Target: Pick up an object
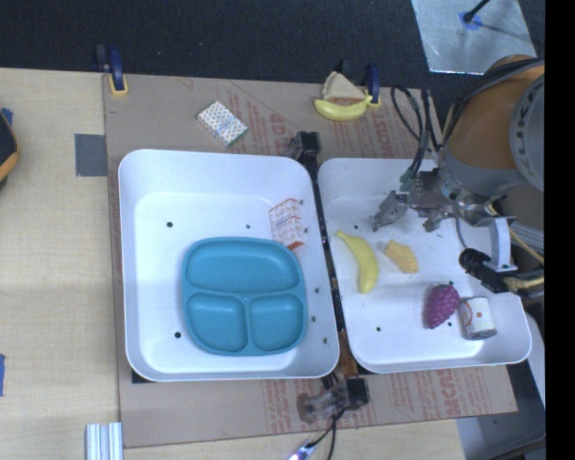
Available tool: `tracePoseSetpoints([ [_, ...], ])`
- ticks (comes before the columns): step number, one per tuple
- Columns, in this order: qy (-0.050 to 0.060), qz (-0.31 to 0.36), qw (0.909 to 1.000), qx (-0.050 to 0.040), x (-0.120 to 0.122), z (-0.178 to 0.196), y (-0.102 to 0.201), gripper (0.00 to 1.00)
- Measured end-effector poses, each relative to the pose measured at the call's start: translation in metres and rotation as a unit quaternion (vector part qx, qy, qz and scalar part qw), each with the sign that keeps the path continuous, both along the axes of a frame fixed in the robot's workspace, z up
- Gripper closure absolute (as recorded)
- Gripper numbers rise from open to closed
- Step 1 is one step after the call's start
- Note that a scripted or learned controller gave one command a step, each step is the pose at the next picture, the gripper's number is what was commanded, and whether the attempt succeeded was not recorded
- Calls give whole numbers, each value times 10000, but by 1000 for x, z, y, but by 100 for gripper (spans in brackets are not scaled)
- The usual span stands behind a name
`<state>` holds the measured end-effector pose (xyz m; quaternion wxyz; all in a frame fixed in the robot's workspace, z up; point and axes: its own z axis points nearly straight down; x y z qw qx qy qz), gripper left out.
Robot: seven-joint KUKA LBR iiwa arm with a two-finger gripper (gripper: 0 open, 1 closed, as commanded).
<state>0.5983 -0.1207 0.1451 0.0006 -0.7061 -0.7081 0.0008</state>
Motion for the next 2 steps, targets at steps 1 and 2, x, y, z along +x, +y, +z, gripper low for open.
tracePoseSetpoints([
  [1, 12, 11, 10000, -2, -26, -54, 27, 0],
  [2, 20, 26, 10000, -9, -26, -43, 26, 100],
])
